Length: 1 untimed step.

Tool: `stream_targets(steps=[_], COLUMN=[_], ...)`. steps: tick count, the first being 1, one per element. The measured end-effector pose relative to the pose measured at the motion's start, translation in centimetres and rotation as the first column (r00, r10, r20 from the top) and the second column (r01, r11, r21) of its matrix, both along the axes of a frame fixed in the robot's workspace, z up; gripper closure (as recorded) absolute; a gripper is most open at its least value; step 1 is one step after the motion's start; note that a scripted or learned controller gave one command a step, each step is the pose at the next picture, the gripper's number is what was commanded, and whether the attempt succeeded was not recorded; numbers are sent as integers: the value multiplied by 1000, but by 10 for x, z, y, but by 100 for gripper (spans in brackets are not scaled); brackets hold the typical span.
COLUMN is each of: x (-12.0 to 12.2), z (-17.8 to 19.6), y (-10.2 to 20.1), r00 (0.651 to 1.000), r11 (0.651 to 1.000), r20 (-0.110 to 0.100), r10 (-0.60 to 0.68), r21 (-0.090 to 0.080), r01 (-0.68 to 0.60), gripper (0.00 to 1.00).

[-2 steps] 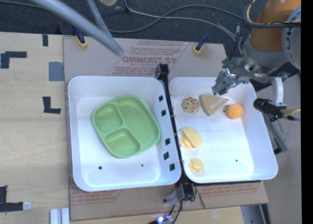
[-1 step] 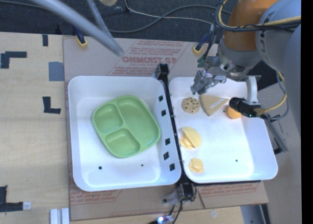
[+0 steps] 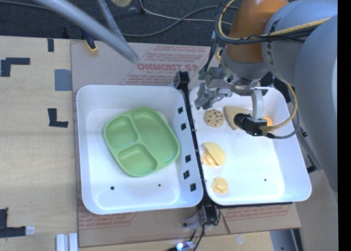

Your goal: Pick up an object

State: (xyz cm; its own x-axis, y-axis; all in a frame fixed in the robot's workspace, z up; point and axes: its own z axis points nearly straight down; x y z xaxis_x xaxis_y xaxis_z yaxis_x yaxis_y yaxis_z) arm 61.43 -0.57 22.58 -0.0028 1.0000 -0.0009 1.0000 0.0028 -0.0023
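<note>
Green tray left bin, cookie right bin

1 fixed overhead camera, angled down on 2 white bins.

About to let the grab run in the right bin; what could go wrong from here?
The gripper hangs near the bin's divider wall, so a descent could clip it. The cookie lies flat and thin, so the fingers may slide off it. A pale food piece sits close beside the cookie, partly hidden by the arm, and could get nudged or caught instead.
</note>
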Motion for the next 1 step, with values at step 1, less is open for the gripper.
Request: stream_targets(steps=[1], x=[8], z=[-4], y=[60], r00=[1000], r11=[1000], r20=[1], r10=[1], r21=[0], r01=[-1], gripper=[100])
